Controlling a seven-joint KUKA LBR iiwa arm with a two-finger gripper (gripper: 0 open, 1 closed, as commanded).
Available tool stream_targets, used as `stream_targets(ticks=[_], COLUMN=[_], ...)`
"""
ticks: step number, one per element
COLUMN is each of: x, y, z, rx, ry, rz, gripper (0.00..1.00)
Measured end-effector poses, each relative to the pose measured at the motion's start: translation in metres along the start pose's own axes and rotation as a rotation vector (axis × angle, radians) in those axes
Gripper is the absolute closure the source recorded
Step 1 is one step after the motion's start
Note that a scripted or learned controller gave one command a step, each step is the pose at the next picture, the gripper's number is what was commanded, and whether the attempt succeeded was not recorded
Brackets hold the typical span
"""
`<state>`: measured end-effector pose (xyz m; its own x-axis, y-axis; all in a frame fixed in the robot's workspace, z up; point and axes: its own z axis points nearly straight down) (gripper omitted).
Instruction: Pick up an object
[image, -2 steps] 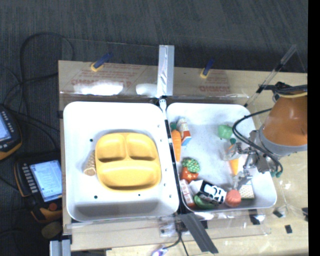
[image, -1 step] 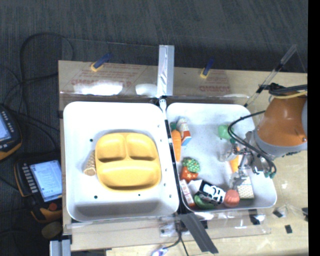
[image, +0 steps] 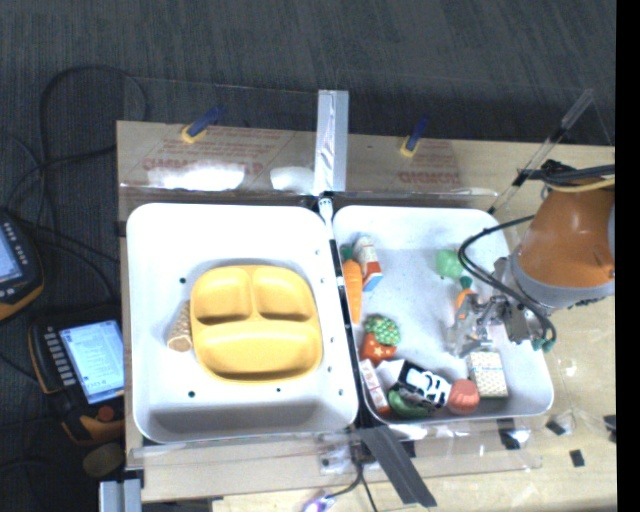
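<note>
Dark carpet around surface; end effector (image: 478, 325) low in right bin (image: 420, 235), grip state unclear; might miss waffle block (image: 488, 373).

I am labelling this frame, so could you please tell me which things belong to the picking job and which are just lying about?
Job: the arm's two-finger gripper; right white bin; its candidates, the long orange carrot, green-topped strawberry toy, white speckled block.

Lying about: yellow divided plastic tray and tan cone in left white bin.

A yellow divided tray (image: 256, 333) sits in the left bin (image: 150, 390), a handheld screen (image: 92, 362) beside the bench.
</note>
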<state>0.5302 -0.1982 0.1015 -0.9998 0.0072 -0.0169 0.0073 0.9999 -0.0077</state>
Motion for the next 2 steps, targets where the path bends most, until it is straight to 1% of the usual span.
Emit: stream_targets(ticks=[1, 2], x=[0.0, -0.011], y=[0.0, 0.011], z=[0.0, 0.011], rx=[0.0, -0.004], ry=[0.0, 0.009], rz=[0.0, 0.128], gripper=[0.0, 0.0])
